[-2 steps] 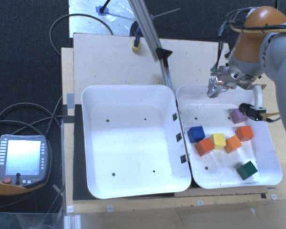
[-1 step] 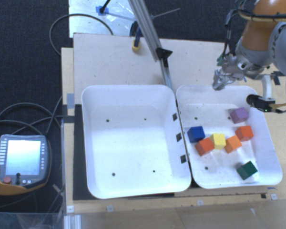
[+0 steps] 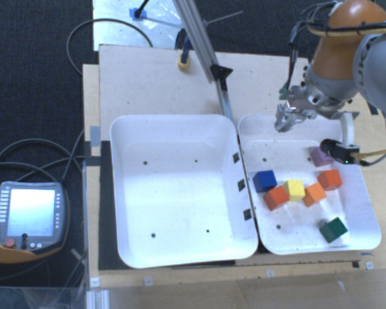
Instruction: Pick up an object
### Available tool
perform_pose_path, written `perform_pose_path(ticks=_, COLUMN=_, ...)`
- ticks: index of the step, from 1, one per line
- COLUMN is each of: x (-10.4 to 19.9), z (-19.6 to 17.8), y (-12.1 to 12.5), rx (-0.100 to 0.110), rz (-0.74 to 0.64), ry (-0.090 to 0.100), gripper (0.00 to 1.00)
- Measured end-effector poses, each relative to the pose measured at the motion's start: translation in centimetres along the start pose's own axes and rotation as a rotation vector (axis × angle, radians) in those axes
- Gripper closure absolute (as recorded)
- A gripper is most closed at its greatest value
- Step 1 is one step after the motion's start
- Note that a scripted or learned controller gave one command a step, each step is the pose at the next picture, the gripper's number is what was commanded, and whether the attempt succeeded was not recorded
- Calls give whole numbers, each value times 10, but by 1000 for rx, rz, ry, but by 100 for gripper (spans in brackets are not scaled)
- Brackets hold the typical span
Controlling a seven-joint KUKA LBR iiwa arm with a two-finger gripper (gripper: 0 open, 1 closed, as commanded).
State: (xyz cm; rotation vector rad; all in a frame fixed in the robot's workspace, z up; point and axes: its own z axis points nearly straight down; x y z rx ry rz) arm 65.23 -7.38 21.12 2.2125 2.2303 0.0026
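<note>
**Anna:** Blocks, small coloured cubes — blue (image 3: pixel 264 180), yellow (image 3: pixel 295 189), orange (image 3: pixel 276 197), green (image 3: pixel 333 229) — sit clustered in the right-hand white bin (image 3: pixel 367 234). Look light, stiff, probably wood.

**Ben:** Yeah, grab across flat opposite faces. Cubes, so no long axis; most sit skewed. Gripper (image 3: pixel 287 118) hovers over the bin's far edge, can't tell if it's parted.

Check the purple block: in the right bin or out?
In. The purple block lies on the floor of the right bin, near its far right side, apart from the other blocks.
</note>
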Motion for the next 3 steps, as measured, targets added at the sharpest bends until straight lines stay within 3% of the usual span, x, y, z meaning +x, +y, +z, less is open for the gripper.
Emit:
perform_pose_path(ticks=1, x=49, z=-14, y=-24, rx=0, rz=-2, ry=2, gripper=100)
perform_pose_path(ticks=3, x=150, z=-3, y=-80, rx=3, rz=-2, ry=1, gripper=100)
